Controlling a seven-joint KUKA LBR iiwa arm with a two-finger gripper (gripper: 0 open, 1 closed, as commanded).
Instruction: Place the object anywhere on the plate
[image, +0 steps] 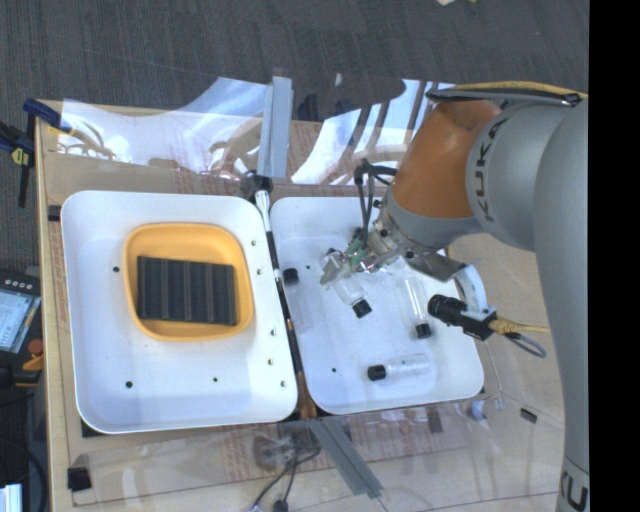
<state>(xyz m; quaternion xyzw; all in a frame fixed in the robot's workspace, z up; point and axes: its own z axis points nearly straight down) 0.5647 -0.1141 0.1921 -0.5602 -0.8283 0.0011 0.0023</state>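
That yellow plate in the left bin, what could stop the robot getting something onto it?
The clear tubes look slippery and lie among others in the right bin, so the gripper may miss or nudge them. The yellow plate is across the divider, so a loose grasp could drop one on the way.

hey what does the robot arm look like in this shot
The arm is bulky and rounded, grey with an orange band above the wrist and KUKA lettering on the side. Thin black cables run beside the wrist. The gripper is small, metallic and silvery.
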